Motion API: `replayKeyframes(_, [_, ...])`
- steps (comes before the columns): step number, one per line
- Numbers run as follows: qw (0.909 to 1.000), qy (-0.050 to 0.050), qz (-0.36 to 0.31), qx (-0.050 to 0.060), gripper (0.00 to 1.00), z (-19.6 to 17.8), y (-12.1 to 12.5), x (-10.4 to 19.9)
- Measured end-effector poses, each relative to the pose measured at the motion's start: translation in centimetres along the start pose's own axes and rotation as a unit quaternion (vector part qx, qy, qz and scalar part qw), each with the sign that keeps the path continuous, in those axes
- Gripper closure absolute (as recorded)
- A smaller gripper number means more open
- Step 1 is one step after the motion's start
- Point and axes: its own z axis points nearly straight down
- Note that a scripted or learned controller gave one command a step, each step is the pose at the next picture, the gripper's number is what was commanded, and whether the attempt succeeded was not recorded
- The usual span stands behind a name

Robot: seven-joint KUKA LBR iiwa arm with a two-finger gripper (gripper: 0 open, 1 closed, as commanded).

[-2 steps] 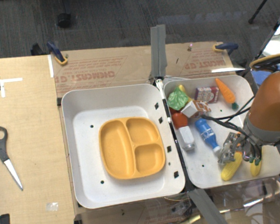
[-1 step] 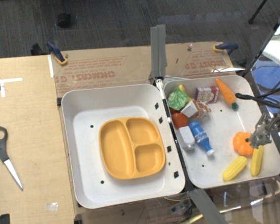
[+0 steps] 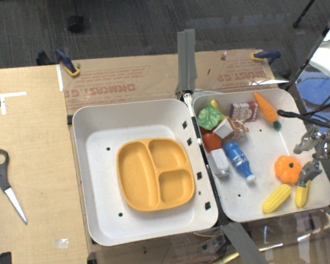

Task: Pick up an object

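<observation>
Right now the gripper point(image 3: 309, 155) hangs over the right-hand edge of the right bin point(image 3: 261, 209), its two metal fingers spread apart, one near the rim above and one lower down, with nothing caught between them. Just to its left, almost touching the lower finger, sits a small orange pumpkin point(image 3: 288, 169). Directly below that finger lies a short yellow corn cob point(image 3: 301, 194), and a little further left of it a longer yellow corn cob point(image 3: 276, 198) lies at a slant. Well to the gripper's left, a blue bottle point(image 3: 238, 160) with a white cap rests on the bin floor, beside a grey block point(image 3: 219, 162) and a red piece point(image 3: 211, 140). Up and to the left, a carrot point(image 3: 266, 108) lies tilted near the far wall, with a small printed box point(image 3: 244, 111) and a green leafy toy point(image 3: 210, 117) beyond it. Far to the left, the other bin point(image 3: 100, 182) holds a yellow divided plate point(image 3: 155, 173).
</observation>
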Motion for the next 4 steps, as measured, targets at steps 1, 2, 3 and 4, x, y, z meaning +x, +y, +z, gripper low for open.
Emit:
replayKeyframes(1, [0.9999, -0.016, -0.005, 0.001, 0.0, 7.3, -0.6, -1.1])
replayKeyframes(2, [0.9996, -0.001, 0.028, 0.0, 0.0, 9.5, 2.4, -7.8])
replayKeyframes(3, [0.9997, -0.004, 0.026, -0.001, 1.0, 8.5, 2.6, -8.0])
replayKeyframes(4, [0.9979, 0.0, 0.065, 0.0, 1.0, -5.4, 8.4, -3.8])
